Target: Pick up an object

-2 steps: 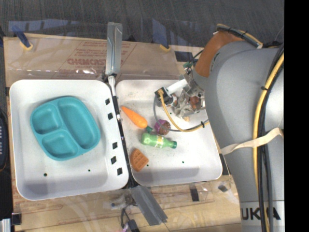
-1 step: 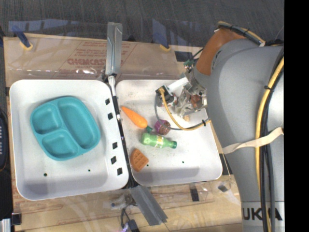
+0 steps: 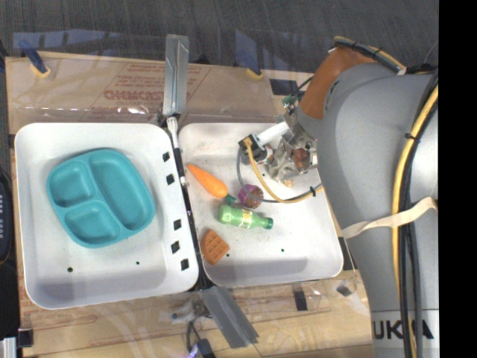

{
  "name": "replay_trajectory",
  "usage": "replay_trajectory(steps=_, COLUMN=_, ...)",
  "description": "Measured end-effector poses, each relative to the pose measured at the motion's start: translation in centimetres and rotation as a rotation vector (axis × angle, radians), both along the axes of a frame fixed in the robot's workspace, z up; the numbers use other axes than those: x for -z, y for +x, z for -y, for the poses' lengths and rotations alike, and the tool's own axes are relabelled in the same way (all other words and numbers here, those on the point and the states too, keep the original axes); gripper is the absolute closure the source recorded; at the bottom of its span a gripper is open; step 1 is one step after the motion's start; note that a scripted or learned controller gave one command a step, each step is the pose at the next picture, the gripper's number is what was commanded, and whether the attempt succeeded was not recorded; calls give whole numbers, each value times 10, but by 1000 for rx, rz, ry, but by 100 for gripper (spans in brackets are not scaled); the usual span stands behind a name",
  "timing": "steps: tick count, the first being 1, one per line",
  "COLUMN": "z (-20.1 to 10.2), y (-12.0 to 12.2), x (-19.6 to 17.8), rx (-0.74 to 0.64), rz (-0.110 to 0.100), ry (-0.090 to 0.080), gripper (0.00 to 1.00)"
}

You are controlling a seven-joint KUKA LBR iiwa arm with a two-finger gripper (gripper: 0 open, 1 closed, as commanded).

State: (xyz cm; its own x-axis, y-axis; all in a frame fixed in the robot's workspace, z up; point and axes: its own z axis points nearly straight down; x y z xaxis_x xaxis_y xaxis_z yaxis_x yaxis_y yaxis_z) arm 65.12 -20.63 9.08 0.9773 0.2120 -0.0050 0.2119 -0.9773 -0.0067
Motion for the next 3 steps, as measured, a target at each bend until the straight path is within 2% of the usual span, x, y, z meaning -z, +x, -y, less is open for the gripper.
replay_trajectory(steps=2, z=-2, y=2, x=-9, rx=-5, rz=-1, ry=2, gripper=100)
replay_trajectory(steps=3, z=-15, y=-2, x=0, rx=6, rz=0, ry=-2, gripper=100)
